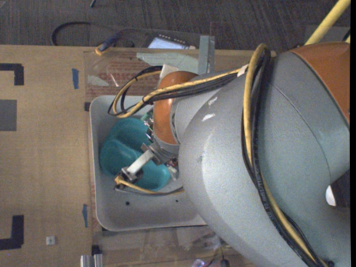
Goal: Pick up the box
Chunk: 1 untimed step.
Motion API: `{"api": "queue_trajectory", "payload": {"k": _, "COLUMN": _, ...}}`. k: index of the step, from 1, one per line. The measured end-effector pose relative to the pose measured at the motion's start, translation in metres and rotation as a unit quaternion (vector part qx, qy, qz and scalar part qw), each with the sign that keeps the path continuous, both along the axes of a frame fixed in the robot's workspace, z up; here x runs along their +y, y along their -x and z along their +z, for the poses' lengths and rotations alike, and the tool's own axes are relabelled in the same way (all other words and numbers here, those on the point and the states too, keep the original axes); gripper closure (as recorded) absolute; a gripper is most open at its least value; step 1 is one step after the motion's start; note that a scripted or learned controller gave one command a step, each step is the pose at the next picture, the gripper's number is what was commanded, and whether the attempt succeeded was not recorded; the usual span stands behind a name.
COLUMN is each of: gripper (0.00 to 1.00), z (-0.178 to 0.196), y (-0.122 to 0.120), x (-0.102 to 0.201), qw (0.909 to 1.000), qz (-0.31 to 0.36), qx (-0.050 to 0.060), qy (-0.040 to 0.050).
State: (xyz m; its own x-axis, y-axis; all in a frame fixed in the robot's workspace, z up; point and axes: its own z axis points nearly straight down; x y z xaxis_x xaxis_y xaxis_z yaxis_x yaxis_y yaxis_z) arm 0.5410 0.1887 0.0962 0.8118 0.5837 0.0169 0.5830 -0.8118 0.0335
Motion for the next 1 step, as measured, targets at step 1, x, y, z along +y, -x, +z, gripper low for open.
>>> {"api": "queue_trajectory", "payload": {"k": 1, "gripper": 1.00, "z": 0.1223, "y": 0.0009, "x": 0.0164, "qw": 0.9914, "qz": -0.130, "qx": 0.016, "qy": -0.0101}}
